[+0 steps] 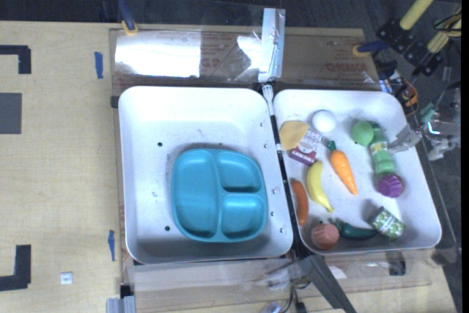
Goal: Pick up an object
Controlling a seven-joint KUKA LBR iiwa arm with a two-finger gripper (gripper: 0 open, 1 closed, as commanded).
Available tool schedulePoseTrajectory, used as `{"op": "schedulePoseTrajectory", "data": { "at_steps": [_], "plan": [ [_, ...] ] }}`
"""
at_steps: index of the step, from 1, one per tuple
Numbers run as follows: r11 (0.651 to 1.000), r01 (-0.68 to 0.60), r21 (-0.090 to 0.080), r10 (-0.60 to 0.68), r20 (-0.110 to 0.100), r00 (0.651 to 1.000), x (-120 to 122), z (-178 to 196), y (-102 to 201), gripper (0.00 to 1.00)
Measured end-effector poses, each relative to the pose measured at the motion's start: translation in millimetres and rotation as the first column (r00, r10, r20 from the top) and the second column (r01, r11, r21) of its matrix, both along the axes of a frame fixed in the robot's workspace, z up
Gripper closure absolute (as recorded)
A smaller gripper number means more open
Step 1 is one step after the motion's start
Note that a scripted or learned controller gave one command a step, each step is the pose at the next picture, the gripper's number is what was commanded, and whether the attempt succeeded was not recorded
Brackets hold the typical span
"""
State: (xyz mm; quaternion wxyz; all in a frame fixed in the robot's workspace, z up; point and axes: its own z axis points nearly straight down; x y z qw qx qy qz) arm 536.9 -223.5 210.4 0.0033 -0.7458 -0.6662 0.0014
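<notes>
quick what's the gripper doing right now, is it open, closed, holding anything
Gripper: at the right edge of the right white bin, beside the green plastic bottle; open or closed cannot be told, and nothing shows between its fingers.

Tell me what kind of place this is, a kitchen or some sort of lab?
Most likely a robotics lab bench, not a kitchen. Two white bins sit side by side: the left bin holds a blue divided tray, the right bin holds plastic toy food such as a carrot and banana.

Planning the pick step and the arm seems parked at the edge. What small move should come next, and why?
Probably move the hand leftward over the right bin, toward the purple toy. It sits at the bin's right rim, above nothing graspable; the toys lie further in.
</notes>
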Motion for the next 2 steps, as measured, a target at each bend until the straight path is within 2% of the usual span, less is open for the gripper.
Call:
{"op": "schedulePoseTrajectory", "data": {
  "at_steps": [1,2],
  "plan": [
    [0.986,-0.169,0.000,0.169,0.005,0.986,34.3,-105.0,58.3,0.00],
    [0.986,-0.168,0.001,0.168,0.001,0.986,34.5,-99.8,57.8,1.00]
  ]
}}
